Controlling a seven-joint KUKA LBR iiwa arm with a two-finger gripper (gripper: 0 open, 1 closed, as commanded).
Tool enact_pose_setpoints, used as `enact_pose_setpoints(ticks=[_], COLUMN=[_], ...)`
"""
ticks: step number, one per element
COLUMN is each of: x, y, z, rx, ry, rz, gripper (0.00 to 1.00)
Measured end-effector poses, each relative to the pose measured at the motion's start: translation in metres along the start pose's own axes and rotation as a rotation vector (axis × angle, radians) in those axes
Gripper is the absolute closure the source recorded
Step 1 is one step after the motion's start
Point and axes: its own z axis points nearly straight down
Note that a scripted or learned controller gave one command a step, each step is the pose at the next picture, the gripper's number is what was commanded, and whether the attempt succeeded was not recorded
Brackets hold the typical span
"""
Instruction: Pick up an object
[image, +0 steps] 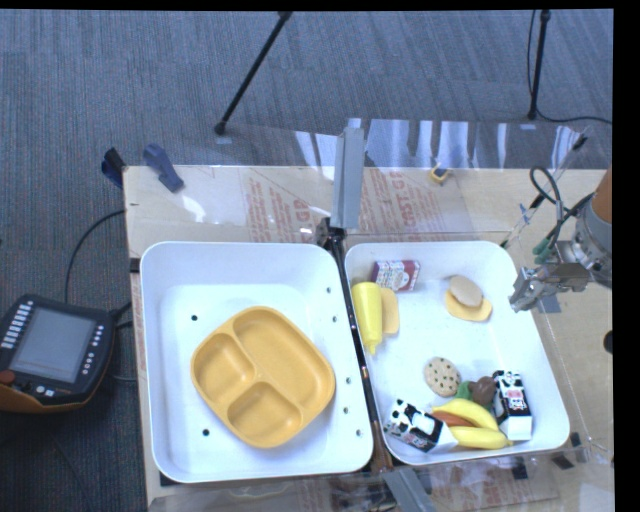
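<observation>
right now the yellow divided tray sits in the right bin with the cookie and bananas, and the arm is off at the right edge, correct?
Not quite. The camera view shows the yellow divided tray in the left bin, alone. The cookie and bananas lie in the right bin, and the gripper is at that bin's right edge.

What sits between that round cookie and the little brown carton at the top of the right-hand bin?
In the camera view, nothing: bare white bin floor runs from the cookie up to the brown carton. The yellow banana-like piece lies off to the left.
</observation>
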Motion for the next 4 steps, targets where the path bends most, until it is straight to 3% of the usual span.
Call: enact_pose_setpoints(ticks=[1,2,3,4], x=[0.019,0.011,0.028,0.023], y=[0.071,-0.023,0.05,0.09], z=[0.163,0.163,0.083,0.118], rx=[-0.005,0.0,-0.009,-0.002], ry=[-0.001,0.0,-0.004,-0.001], rz=[-0.191,-0.344,-0.476,-0.521], gripper=[0.0,0.0,0.0,0.0])
